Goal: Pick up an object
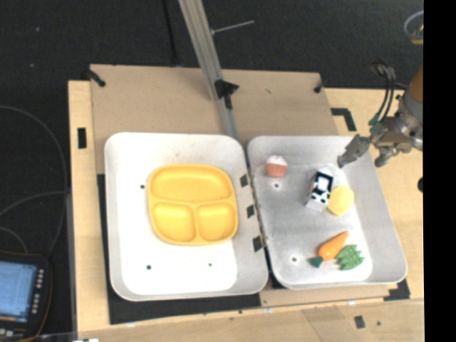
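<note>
Take the right bin [370,262] as your landmark. The desk [178,98] carries it, with the left bin [128,262] touching its left wall, so whatever you lift from one has a short trip to the other. The left bin holds a yellow divided tray [192,203], lying flat near its middle — probably set there as a drop place, though the task asks only for a pick.

All the loose things lie inside the right bin, spread apart from one another in the main, which looks meant to leave room for fingers to come down around each. The small pink cup [276,166] stands alone near the bin's upper left corner. Toward the bin's middle, the black-and-white toy [321,189] touches the yellow lemon-like piece [341,200] on its right — a crowded pair, so I judge them the harder grab. Near the bin's lower edge, the orange carrot [333,246] lies tilted, with the green leafy piece [350,257] just beside it.

Your hand [363,154] hangs over the bin's upper right corner, reaching in from the right. Its two fingers stand spread apart with nothing between them: it holds nothing. The nearest things to it are the toy and the lemon-like piece, below and to the left of it, near but clearly apart; the cup is farther left, the carrot well below. No pick has been made yet.
</note>
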